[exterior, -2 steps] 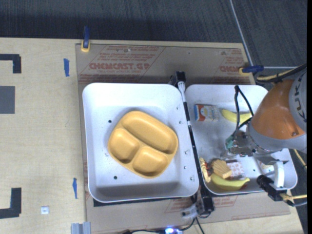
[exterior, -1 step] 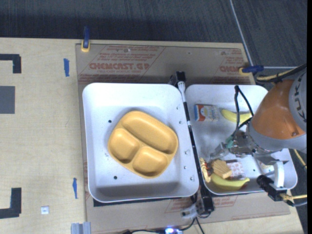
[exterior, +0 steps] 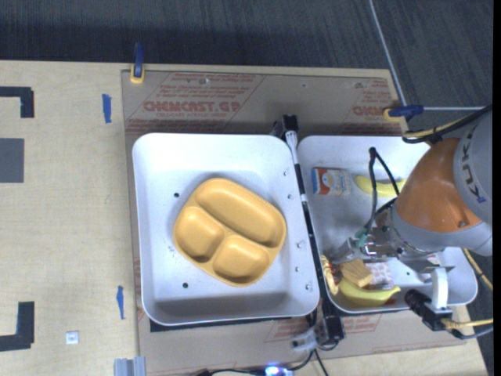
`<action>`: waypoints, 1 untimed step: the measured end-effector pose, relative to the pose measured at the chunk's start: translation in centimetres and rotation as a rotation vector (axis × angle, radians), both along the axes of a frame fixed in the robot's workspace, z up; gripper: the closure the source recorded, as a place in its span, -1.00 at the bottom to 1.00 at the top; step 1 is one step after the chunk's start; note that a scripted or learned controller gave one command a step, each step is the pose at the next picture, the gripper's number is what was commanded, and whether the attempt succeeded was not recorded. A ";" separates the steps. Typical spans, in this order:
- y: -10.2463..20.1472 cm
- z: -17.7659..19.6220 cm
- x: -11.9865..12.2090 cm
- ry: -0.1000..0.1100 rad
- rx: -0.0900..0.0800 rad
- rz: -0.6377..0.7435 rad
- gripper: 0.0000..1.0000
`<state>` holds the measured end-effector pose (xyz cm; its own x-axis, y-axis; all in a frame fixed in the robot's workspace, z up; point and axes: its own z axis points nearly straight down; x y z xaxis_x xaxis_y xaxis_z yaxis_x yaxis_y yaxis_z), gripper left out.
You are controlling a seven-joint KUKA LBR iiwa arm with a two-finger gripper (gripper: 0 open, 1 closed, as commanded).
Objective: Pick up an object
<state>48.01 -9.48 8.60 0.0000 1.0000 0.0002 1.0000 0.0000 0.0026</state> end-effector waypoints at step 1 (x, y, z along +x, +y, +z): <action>-0.1 1.1 0.2 -0.007 -0.003 -0.001 1.00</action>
<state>48.22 -9.57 9.68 0.0010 1.0000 -0.0026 1.0000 -0.0010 0.0094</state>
